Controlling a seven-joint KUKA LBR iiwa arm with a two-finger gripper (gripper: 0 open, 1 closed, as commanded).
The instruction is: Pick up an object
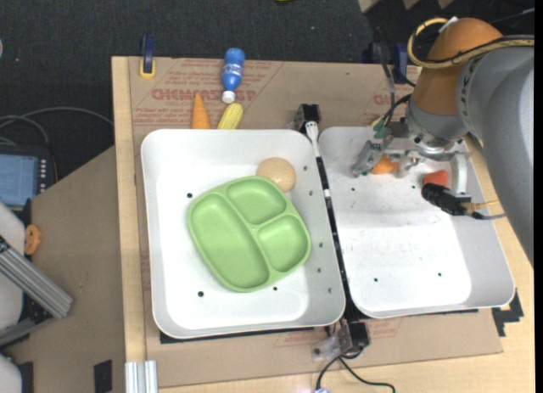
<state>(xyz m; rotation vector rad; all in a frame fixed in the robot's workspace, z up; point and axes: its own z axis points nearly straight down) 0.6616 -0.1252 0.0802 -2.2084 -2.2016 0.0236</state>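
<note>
The near half of the right bin [407, 264] is bare white floor, so nothing there offers a grasp. In the left bin [170, 179], a green divided plate [249, 232] lies flat across the middle. A pale round ball [277, 173] sits at its far edge, touching or just beside the rim. Both are well apart from the hand, across the wall between the bins.

The relation that matters is at the far end of the right bin. The hand [383, 155] hangs low there, pointing down, and a small orange piece [384, 165] shows directly beneath it, its near edge peeking out on the camera's side. The piece is therefore not off to one side of the hand but right under it, which suggests the coming move is a matter of height and closing rather than travel across the bin. Whether the hand is spread or closed, and whether it has hold of the piece, cannot be told from this slant. The piece is also too small and too covered to give a long axis.

A redder piece [435, 177] lies toward the view's right of the hand, near it but apart, a second candidate.

Beyond the bins, on the counter [280, 77], a carrot [199, 113] and a yellow corn cob [230, 115] lie side by side. A blue-and-white bottle [232, 73] lies farther back, all outside the bins.
</note>
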